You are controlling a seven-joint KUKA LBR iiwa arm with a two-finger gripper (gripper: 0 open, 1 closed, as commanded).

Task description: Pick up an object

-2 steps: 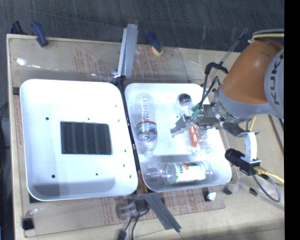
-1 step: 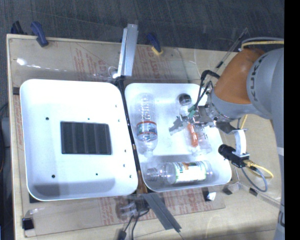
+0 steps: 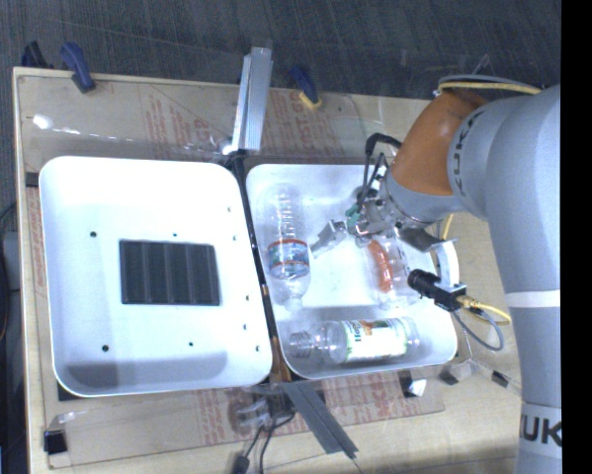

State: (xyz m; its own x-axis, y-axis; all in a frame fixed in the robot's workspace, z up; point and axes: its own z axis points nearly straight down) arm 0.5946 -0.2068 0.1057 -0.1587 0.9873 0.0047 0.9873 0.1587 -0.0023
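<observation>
Right bin (image 3: 434,349), claw (image 3: 347,227) perhaps open, orange bottle (image 3: 382,265) half-hidden

Illumination is even and bright from overhead. The two shallow white plastic bins (image 3: 137,181) are near overexposure, with soft grey shading along their lower walls. Clear plastic bottles (image 3: 288,240) left of and below the pincer (image 3: 360,227) show small specular glints. Overall focus is slightly soft.

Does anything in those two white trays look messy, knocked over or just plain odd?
Nothing spilled or broken. Three clear plastic bottles lie on their sides in the right white bin: a blue-labelled one, a green-and-white-labelled one and an orange-tinted one, each pointing differently.
</observation>
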